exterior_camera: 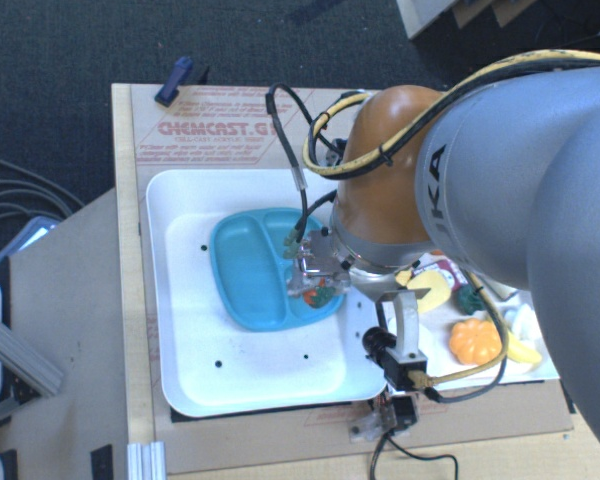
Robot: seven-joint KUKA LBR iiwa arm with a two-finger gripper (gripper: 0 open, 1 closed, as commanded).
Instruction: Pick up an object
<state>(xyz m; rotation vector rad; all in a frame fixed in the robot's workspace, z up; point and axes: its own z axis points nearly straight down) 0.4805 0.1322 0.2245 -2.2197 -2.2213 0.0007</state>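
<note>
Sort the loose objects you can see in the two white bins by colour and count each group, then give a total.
Blue: 1, the blue divided plastic tray in the left bin
Orange: 1, the orange pumpkin-shaped toy
Yellow: 2, a pale yellow rounded piece and a yellow piece by the arm
Total: 4 clearly visible; others are hidden by the arm.

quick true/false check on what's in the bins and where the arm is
1. A blue divided tray lies in the left bin. True.
2. The tray stands outside both bins on the brown board. False: it lies inside the left bin.
3. An orange pumpkin-shaped toy sits in the right bin. True.
4. The arm reaches in from the left. False: it comes from the right, and the gripper is over the tray's right edge.
5. A blue clip lies at the board's top left corner. True.
</note>
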